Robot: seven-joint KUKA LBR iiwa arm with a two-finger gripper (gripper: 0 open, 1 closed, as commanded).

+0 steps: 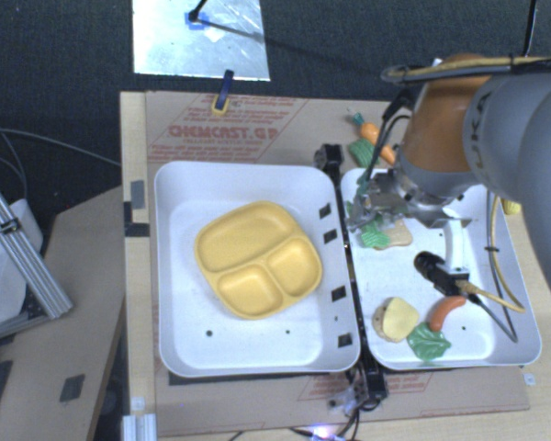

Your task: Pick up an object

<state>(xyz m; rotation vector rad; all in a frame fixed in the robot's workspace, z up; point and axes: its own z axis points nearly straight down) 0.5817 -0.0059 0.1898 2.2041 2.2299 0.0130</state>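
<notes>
The arm (pixel 500 122) reaches into the right bin (pixel 523 336), and the gripper (pixel 369 206) hangs low over that bin's far left part, close to the wall shared with the left bin (pixel 176 333). Whether it is spread or closed I cannot tell; its tip is a blur of grey metal. Nothing can be seen held in it.

A green leaf (pixel 376 238) lies just on the near side of the gripper, very close to its tip; contact cannot be judged. A tan slice (pixel 401 236) lies beside the leaf, on its right, touching it.

Well apart from the gripper, toward the near edge, lie a yellow piece (pixel 398 318), an orange piece (pixel 445 309) and a second leaf (pixel 429 343). Beyond the gripper, at the far rim, sits a carrot (pixel 369 132). To its left, in the other bin, rests a yellow plate (pixel 257 257).
</notes>
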